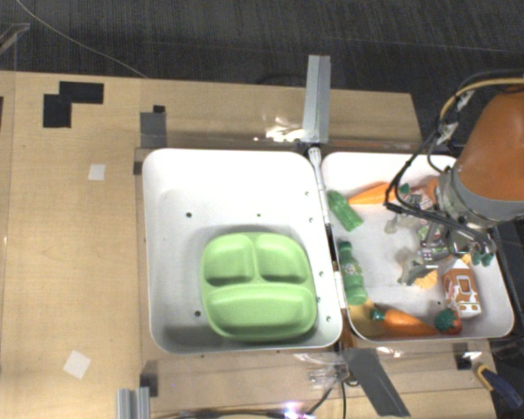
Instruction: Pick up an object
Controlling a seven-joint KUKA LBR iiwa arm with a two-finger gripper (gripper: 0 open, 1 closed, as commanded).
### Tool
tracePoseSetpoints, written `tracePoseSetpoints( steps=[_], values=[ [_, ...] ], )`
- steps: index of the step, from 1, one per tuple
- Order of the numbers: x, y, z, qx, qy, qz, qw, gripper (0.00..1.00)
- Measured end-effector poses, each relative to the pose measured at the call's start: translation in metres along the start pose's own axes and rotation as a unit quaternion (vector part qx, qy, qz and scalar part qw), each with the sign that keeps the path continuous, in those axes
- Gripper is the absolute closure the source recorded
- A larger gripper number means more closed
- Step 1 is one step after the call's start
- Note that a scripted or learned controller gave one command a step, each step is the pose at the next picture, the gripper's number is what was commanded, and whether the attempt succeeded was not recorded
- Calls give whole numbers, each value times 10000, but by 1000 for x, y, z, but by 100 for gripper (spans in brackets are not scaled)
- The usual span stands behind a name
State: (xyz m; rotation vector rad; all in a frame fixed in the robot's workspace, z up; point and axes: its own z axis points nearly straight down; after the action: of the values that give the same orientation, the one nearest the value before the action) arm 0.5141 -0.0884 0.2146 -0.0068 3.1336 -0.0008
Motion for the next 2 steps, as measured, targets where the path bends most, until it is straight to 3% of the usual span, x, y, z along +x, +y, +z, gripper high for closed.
tracePoseSetpoints(
  steps=[1,2],
  values=[
    [4,-9,85,-9,21,-906,9959,0],
    [-5,-12,123,28,-48,-2997,9540,0]
  ],
)
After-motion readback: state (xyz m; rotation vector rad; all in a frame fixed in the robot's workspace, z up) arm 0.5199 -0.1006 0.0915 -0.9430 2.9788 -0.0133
